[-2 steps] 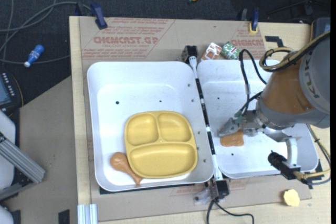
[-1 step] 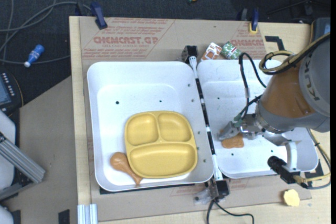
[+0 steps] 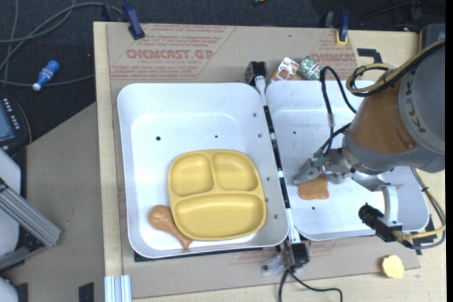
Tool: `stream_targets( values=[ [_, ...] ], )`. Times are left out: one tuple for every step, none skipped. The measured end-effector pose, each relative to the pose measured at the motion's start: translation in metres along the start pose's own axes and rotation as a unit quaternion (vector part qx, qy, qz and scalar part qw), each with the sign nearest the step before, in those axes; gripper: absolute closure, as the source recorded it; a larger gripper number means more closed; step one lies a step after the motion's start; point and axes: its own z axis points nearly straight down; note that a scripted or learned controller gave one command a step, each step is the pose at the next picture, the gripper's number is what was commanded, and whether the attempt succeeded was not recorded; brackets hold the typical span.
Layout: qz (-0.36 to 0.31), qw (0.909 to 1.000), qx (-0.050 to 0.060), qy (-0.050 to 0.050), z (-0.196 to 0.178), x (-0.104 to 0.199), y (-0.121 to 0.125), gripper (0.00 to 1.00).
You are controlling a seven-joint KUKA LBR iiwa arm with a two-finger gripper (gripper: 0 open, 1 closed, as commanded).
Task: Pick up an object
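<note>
The pincer (image 3: 311,173) is hovering at the 9 o'clock edge of the right bin (image 3: 396,223), directly above a flat tan object (image 3: 313,189); its opening cannot be judged. The object possibly lies too thin, risking a slipped grasp against the bin floor.

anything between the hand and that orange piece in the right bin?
Nothing visible. The hand sits right at the orange piece on the right bin floor, with no other item between them.

Even overhead light, soft shadows, mild glare on white bins (image 3: 141,109), perhaps slightly soft focus
</note>
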Motion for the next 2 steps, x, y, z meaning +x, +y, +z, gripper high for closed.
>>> stream_targets(
  values=[
    [0.002,1.0,-0.002,-0.003,-0.001,-0.082,0.055,0.0],
    [-0.003,1.0,-0.005,0.0,-0.126,-0.018,0.065,0.0]
  ],
)
